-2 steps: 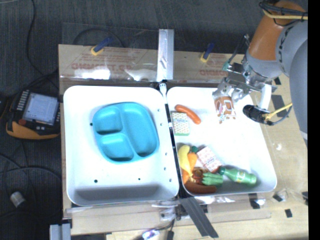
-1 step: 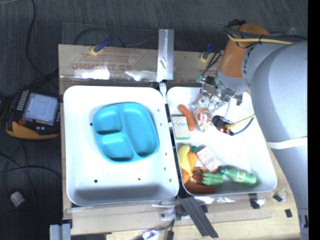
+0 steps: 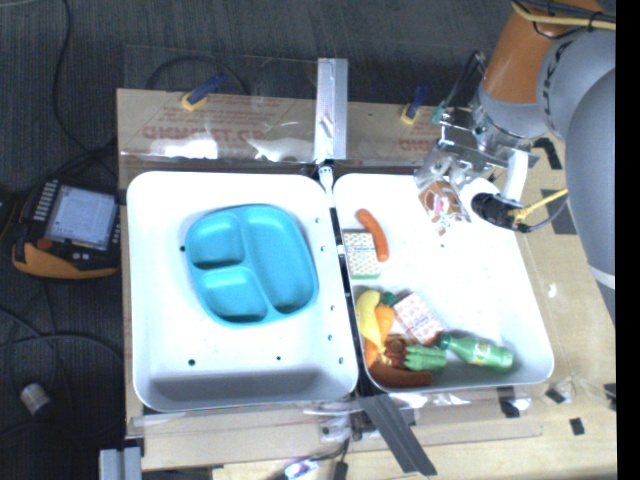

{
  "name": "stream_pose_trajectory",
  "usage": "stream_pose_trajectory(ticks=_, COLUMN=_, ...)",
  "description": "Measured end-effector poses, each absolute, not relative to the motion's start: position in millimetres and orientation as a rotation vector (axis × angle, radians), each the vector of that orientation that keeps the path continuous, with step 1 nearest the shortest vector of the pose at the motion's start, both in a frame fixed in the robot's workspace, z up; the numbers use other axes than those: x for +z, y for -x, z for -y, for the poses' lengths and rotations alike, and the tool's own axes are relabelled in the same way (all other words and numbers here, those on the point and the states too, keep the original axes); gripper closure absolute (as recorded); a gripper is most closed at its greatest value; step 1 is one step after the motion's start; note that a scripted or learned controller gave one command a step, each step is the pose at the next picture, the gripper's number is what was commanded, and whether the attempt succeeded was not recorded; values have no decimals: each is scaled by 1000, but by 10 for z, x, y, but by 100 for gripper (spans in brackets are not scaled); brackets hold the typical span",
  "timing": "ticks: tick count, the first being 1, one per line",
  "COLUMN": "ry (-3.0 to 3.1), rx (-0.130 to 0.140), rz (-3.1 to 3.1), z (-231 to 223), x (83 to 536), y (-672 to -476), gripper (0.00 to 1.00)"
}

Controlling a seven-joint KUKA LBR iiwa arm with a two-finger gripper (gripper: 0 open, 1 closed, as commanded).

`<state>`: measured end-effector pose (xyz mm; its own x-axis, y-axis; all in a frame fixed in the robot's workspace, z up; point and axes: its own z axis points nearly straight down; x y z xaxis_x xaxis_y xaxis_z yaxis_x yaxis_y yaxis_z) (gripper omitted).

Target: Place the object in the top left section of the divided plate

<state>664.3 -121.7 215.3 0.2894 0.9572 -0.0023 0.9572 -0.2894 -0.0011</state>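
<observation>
Over the upper right corner of the right bin (image 3: pixel 520 268), the end effector (image 3: pixel 447 190) hangs from the grey arm (image 3: pixel 590 98) with its orange band. A small reddish-brown object wrapped in clear film (image 3: pixel 441 204) sits at its fingertips and looks pinched between them, lifted above the bin floor; how wide the fingers stand cannot be told from this angle.

On the left, the left bin (image 3: pixel 150 298) bears the blue divided plate (image 3: pixel 252 261), lying tilted, with its three sections bare.

Lower in the right bin, an orange sausage (image 3: pixel 372 233) lies near the dividing wall, just above a small printed packet (image 3: pixel 361 254). Along the bottom edge a heap gathers: a yellow banana (image 3: pixel 367 303), a carrot (image 3: pixel 383 320), a red-and-white packet (image 3: pixel 416 318) and a green bottle (image 3: pixel 478 351) on its side.
</observation>
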Motion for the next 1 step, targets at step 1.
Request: stream_pose_trajectory(ticks=1, ry=-2432, rx=-6, rz=-1990, z=621, x=2144, y=-6679, gripper=100)
